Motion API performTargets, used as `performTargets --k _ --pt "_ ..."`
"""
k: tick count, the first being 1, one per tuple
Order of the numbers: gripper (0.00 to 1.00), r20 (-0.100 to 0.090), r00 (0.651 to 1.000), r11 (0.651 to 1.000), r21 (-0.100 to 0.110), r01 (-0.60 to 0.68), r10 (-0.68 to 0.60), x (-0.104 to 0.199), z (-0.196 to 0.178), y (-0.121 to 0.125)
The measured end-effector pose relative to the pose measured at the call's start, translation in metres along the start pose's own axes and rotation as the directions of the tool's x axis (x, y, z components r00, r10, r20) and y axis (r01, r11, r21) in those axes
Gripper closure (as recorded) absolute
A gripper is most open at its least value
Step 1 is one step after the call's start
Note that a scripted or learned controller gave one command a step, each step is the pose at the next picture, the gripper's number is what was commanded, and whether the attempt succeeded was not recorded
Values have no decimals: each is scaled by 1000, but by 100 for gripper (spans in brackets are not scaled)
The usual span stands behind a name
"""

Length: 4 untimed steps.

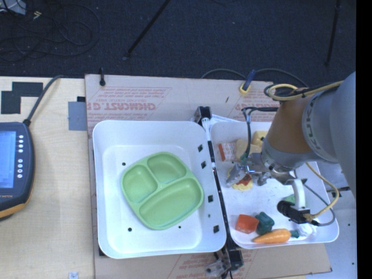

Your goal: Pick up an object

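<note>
Gripper (243, 176) low in right bin (325, 237), over small clutter; fingers' state cannot be told. Risk: crowded items (244, 183) may cause a slipped or double grasp.

Two bins sit side by side on a bench: the left bin (110, 156) holds a divided plate (161, 189) lying near its middle. In the right bin (331, 228), a carrot (272, 236) lies along the near edge, with a small block (246, 223) just behind it to the left. A handheld pendant (13, 167) rests on the bench well left of both bins.
</note>
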<state>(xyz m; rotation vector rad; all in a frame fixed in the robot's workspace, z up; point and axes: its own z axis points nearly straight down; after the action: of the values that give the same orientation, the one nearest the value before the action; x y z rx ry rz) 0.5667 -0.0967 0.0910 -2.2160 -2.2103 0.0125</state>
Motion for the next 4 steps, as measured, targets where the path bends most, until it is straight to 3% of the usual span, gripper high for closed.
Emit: performTargets --k 2,3,4 --pt "0 2 1000 1000 -10 4 -4 9 4 78" --pt "0 1 1000 1000 -11 0 0 4 4 2" --pt "100 -3 1000 1000 -3 1 -1 3 -3 4"
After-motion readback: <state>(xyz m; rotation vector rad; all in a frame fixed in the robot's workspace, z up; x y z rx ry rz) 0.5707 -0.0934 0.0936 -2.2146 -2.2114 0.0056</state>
